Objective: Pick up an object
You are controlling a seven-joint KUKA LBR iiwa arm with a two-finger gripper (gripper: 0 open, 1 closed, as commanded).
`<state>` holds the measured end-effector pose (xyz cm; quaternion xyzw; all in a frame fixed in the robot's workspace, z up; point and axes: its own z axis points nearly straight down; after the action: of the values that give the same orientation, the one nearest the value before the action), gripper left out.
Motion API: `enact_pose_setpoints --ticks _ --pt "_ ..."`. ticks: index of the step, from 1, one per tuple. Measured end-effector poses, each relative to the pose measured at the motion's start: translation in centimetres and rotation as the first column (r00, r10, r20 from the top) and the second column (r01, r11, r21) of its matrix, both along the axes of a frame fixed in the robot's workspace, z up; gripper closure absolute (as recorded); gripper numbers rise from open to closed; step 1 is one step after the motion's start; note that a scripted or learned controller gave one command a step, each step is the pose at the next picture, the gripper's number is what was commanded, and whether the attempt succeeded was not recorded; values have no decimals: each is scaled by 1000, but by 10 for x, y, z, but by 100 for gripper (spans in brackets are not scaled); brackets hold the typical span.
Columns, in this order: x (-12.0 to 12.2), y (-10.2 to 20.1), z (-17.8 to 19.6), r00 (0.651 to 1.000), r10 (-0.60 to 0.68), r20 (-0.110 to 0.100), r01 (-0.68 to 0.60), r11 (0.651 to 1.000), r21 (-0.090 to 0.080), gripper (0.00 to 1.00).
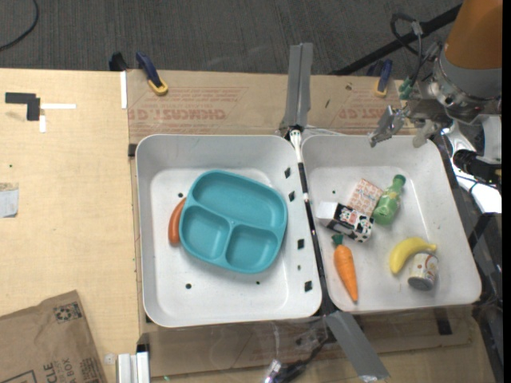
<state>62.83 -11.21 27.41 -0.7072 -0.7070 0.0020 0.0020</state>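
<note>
Over the far right corner of the right bin (451,183) hangs the end effector (402,128), its fingers spread wide with nothing between them. Below it in that bin lie a green bottle (389,201), a small printed carton (354,220), a carrot (346,271), a banana (409,253) and a little can (422,271). The left bin (152,214) holds a teal divided plate (232,222) with an orange piece (174,223) tucked against its left edge.

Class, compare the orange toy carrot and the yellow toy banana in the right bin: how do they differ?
The orange toy carrot is straight and tapered, lying near the bin's left wall; the yellow toy banana is curved, lying further right, touching a small can. Both are toy foods in the same white bin.
</note>
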Motion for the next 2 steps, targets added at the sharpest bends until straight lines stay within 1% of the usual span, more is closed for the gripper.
enact_pose_setpoints --ticks 1,2 --pt "-62 -33 -93 1000 -12 -2 12 1000 0 0" --pt "-75 -69 -174 1000 -15 2 15 1000 0 0"
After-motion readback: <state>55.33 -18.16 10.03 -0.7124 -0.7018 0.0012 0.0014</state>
